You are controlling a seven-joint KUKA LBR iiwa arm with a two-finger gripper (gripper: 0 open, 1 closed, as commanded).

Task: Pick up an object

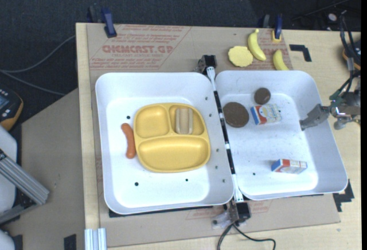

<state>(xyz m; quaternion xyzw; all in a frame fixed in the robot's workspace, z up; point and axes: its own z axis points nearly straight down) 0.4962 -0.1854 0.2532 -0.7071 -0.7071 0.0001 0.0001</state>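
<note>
Milk carton (267,114) is the thing nearest the gripper (313,118), so I think it is a good one to pick. It lies in the right bin (321,183), near the top, a bit left of the gripper.

The gripper is at the right side of that bin. It looks small and grey, and I cannot tell if it is open or closed. Nothing is in it that I can see. So I think the job is just at the start: the arm has to reach for something.

Next, the gripper would need to go left over the carton, go down, and close on it. A big brown cookie (235,114) sits just beside the carton, so the gripper could bump it.

The right bin also has a small brown cookie (262,96) and a little box (289,166) near the bottom.

The left bin (114,186) has a yellow plate (172,151) with three parts. A bun (183,120) lies in the top right part. An orange sausage (129,140) lies just beside the plate, on its left.

Two bananas (257,46) and a yellow round thing (240,56) lie on the table (86,128), outside the bins.
</note>
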